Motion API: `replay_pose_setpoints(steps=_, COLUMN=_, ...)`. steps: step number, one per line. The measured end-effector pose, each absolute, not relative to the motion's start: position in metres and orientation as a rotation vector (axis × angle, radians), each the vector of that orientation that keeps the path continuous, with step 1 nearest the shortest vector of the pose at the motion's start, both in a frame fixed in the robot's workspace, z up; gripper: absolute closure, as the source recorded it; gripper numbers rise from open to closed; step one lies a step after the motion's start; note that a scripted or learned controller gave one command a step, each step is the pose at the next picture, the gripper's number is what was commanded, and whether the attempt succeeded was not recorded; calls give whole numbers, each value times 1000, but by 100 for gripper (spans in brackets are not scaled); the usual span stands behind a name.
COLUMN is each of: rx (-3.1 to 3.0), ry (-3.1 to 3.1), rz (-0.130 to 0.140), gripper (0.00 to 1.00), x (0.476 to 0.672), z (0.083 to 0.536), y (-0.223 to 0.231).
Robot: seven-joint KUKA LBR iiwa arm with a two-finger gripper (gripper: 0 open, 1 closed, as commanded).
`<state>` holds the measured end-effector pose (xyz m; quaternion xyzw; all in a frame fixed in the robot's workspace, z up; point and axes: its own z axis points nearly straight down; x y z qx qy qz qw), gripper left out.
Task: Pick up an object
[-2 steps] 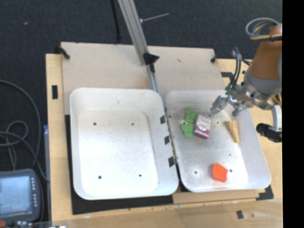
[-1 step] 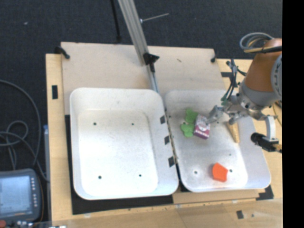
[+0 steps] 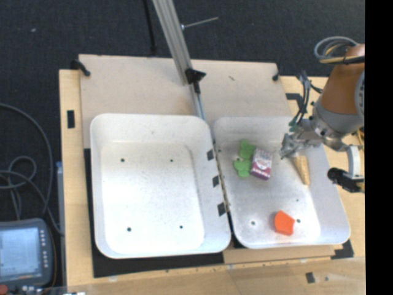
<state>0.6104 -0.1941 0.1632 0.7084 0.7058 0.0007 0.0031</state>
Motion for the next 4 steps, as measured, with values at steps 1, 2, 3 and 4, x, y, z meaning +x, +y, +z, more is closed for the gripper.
replay_pose_setpoints(steps=1, rx=2213, ry=2218, rz=6, gripper=100, x=616, z=225, y=-189)
replay_pose_setpoints(steps=2, rx=2213, ry=2220, rz=5, gripper=100, x=609, z=273, y=-190)
replay_pose_setpoints(steps=3, rx=2212, ry=2224, rz=3, gripper=100, x=610, z=292, y=-191)
replay_pose_setpoints(steps=4, rx=2215, ry=2227, rz=1, gripper=100, x=611, z=275, y=-142)
